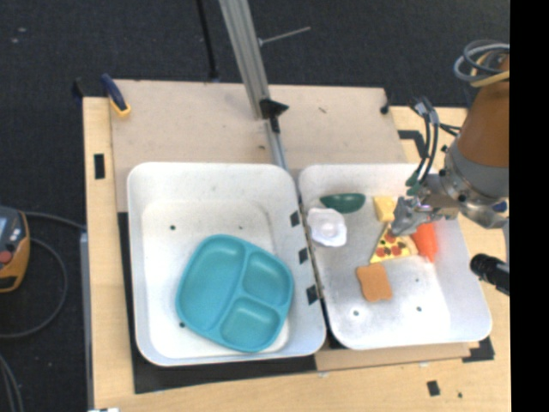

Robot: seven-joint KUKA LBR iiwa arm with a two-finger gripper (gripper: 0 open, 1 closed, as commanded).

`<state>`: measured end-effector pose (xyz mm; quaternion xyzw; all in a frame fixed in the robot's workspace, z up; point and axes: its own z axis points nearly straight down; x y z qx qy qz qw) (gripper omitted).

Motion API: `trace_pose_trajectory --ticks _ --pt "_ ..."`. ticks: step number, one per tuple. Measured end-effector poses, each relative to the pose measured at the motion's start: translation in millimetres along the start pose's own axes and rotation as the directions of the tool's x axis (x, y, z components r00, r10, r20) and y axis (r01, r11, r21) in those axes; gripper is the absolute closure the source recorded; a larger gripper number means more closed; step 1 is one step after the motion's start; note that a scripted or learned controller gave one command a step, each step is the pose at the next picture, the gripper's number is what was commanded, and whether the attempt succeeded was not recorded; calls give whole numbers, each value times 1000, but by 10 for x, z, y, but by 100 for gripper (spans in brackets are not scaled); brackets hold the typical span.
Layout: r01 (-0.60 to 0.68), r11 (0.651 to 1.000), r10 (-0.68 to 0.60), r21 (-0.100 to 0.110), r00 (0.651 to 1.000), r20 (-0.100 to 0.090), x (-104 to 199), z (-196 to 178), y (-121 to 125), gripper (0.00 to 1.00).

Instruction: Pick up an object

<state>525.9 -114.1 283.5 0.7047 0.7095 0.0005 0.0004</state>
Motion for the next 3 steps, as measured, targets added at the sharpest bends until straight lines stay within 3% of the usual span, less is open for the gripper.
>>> trace_pose_trajectory --ticks 1,3 --pt "1 1000 -1 0 1000 -1 520 -1 67 100" --pt "2 1000 -2 1 1000 -1 1664 276 -105 100"
